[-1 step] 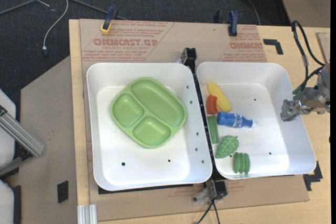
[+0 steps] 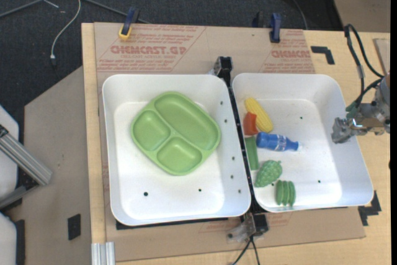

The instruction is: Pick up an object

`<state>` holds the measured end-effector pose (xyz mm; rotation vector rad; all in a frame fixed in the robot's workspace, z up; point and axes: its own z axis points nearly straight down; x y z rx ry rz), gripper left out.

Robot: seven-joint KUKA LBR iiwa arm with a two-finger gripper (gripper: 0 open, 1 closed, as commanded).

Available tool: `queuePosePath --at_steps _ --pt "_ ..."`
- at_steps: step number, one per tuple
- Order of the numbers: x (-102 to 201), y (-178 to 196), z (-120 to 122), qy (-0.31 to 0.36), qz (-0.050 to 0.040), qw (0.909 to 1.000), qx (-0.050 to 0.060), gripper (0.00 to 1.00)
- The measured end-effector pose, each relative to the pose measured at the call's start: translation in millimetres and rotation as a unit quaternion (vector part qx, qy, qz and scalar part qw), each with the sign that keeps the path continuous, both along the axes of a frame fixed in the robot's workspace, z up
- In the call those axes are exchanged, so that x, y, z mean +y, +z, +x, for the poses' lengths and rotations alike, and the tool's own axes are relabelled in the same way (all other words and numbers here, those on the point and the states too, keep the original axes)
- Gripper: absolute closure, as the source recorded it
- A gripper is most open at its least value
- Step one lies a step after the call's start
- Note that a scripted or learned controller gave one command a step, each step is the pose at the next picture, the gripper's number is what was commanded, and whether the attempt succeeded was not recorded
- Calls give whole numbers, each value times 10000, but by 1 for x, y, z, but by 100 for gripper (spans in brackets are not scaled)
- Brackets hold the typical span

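"CHEMCAST GP" printed twice on brown board [image 2: 155,46]

Bright, even overhead light (soft shadows), mild glare on white bins [image 2: 118,152].

Divided plate [image 2: 176,132] in left bin [image 2: 118,152], toys clustered along right bin's [image 2: 329,96] left wall

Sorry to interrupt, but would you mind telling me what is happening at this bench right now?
A robot arm is set to pick an object from the right bin. Its pincer sits at that bin's right rim, holding nothing visible. The toys lie along the bin's left side: a yellow corn, a blue bottle and some green pieces. The left bin holds a green divided plate.
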<state>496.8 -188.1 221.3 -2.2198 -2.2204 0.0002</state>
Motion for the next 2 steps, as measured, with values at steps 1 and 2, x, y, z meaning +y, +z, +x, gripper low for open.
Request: queuePosePath --at_steps 1,2 --pt "7 -43 -2 -3 2 10000 3 0" --pt "12 -87 0 -3 12 10000 22 0"
